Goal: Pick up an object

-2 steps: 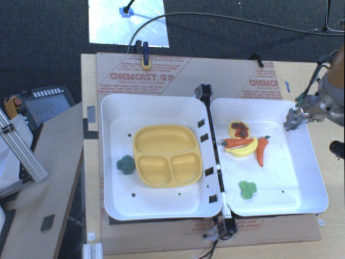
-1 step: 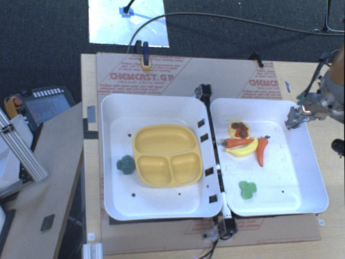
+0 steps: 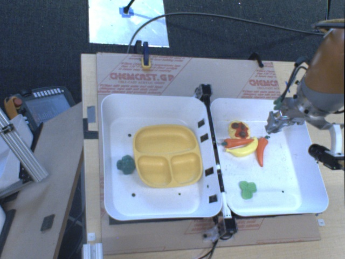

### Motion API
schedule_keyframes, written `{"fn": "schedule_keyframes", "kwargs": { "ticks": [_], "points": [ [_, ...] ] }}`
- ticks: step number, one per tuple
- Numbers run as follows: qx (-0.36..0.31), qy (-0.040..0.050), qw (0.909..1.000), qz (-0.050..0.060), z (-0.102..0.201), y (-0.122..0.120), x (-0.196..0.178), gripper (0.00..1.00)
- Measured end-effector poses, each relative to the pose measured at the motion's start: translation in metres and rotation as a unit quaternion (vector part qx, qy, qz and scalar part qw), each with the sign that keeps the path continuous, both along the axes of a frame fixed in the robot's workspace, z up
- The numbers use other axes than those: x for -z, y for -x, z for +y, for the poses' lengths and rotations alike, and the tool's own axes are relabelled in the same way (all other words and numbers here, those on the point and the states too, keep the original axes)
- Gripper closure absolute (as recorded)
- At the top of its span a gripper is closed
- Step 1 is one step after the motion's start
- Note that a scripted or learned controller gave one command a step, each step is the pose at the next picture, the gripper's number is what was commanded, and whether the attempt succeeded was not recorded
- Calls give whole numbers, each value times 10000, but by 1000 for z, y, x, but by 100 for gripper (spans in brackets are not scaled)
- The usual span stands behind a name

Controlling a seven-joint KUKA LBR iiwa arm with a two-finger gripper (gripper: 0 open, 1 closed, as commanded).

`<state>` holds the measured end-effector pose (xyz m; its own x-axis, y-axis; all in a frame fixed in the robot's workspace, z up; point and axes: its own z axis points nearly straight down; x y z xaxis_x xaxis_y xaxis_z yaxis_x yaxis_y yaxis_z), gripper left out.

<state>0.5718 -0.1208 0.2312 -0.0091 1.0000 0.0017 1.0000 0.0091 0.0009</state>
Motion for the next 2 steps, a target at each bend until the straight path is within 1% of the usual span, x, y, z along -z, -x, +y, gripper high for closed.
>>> {"fn": "schedule_keyframes", "kwargs": {
  "ticks": [2],
  "points": [
    [-12,-6,10000,2,126,19,1,100]
  ]
}}
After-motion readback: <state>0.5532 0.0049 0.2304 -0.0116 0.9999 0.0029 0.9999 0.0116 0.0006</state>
